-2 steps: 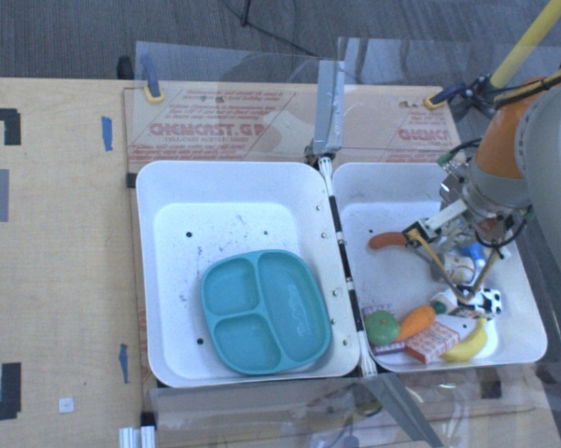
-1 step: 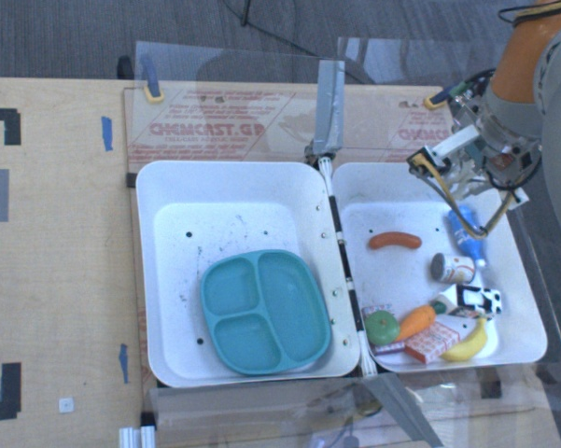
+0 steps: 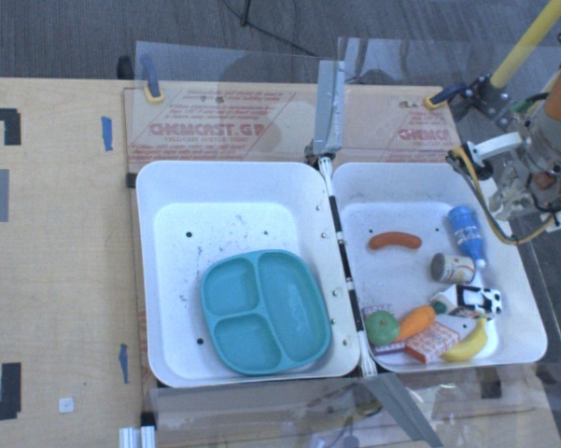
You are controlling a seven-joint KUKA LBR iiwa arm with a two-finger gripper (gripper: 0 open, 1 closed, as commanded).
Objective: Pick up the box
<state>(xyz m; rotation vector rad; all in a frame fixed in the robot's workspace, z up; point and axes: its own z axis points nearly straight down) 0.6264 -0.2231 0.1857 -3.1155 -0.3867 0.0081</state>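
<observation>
We see a teal three-compartment plastic plate [image 3: 264, 312] in the left white bin [image 3: 159, 194] | in the right white bin [image 3: 392, 180]: orange-red sausage [image 3: 394, 241], blue bottle [image 3: 465, 232], small tin can [image 3: 451, 268], green apple [image 3: 383, 327], orange carrot [image 3: 415, 322], yellow banana [image 3: 469, 345], black-and-white toy cow [image 3: 478, 299]

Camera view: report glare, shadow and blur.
Camera view: soft even light; clear plastic sheet behind the bins shows faint sheen; teal divided plate casts slight shadow in the left white bin; tool area looks blurred and cluttered by cables.
</observation>
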